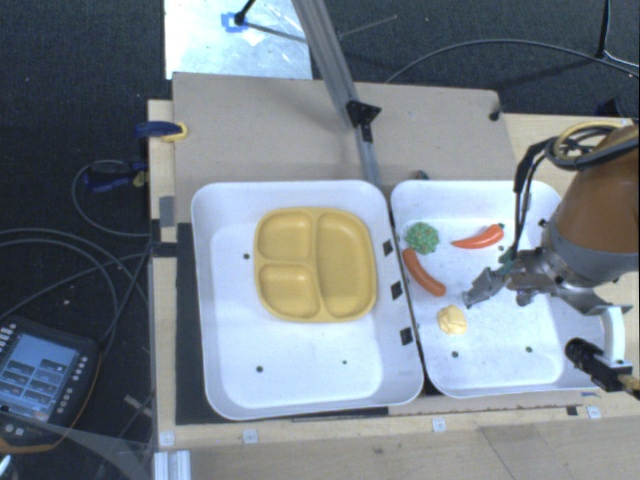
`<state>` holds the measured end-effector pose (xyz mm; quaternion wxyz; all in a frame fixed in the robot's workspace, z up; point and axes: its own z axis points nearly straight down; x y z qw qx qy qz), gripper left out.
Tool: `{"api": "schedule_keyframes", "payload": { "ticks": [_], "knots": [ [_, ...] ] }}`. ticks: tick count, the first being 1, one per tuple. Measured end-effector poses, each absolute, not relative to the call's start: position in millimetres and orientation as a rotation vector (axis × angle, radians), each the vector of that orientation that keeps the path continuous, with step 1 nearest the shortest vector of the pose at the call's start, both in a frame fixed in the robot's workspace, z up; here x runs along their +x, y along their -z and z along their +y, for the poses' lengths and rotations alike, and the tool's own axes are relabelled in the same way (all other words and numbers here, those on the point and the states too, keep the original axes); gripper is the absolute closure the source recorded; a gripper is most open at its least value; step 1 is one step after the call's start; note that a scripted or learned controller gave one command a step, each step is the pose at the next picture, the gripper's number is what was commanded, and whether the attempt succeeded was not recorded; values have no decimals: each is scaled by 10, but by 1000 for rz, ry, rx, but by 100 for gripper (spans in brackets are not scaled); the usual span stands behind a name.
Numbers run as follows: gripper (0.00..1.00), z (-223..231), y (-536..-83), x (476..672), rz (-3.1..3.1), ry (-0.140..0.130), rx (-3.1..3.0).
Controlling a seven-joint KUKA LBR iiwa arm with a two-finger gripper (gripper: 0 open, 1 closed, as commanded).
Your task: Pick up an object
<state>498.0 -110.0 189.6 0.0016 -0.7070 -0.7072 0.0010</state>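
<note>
The right bin (500,368) holds a green broccoli piece (422,236), an orange-red pepper (478,237), a red-orange sausage (424,272) and a small yellow lump (452,319). My gripper (482,290) hovers over the middle of this bin. It is just right of the sausage's lower end, above and to the right of the yellow lump, and below the pepper. I see nothing held in it. The arm's orange band (600,208) rises at the right.
The left bin (230,368) carries a yellow three-compartment plate (315,264). A grey pole (335,63) slants down to the gap between the bins. Cables run along the arm (530,168), and a handheld control pad (40,368) lies off the bench at the left.
</note>
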Motion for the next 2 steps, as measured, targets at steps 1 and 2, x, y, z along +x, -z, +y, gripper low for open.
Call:
{"api": "schedule_keyframes", "payload": {
  "ticks": [1, 2],
  "knots": [
    [0, -1002, -1325, 4954, -2219, -3, -2216],
    [0, -1000, -881, 4951, -2220, -2, -2218]
  ]
}}
